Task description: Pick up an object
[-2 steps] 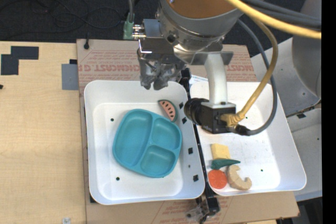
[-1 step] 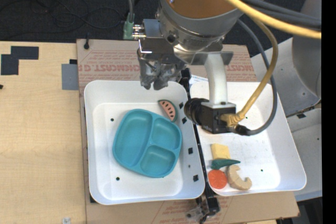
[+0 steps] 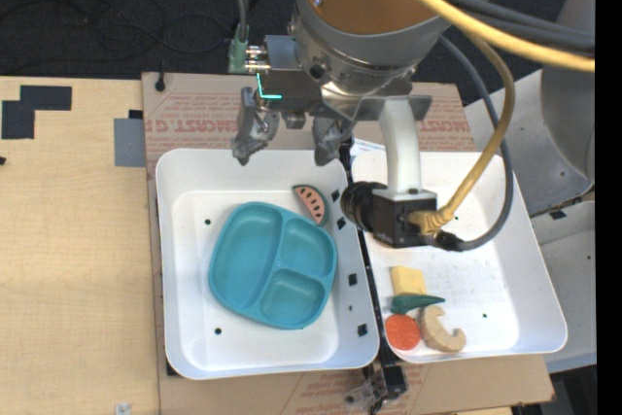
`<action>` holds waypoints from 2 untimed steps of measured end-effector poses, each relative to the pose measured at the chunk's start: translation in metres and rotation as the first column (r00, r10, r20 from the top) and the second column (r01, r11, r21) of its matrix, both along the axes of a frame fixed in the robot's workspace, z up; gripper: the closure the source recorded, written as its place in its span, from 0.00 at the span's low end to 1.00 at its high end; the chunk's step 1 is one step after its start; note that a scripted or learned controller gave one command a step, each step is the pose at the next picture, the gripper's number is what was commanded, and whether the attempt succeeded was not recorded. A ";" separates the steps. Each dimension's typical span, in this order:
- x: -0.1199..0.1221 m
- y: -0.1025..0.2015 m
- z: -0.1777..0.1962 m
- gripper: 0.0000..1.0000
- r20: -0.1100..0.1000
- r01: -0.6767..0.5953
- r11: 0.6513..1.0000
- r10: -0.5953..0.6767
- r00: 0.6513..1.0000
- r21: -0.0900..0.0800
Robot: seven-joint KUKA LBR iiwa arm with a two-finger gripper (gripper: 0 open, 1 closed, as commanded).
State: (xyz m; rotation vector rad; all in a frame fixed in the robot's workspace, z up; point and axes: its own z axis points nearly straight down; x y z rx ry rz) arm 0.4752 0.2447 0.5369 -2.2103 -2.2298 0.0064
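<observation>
The claw [image 3: 292,136] hangs wide and empty; descending, it could miss the small watermelon-slice toy [image 3: 311,202] just below it

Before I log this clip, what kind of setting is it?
Most likely a robotics lab bench set up for pick trials. Two shallow bins, the left bin and the right bin, hold toy food and a blue divided plate, the gripper hangs above, and loose cables trail behind.
</observation>
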 end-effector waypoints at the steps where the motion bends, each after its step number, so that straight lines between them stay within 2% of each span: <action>1: 0.000 0.001 0.010 1.00 -0.003 -0.004 1.000 0.004 1.000 -0.001; 2: 0.000 0.001 0.009 0.00 -0.004 -0.004 1.000 0.004 1.000 -0.001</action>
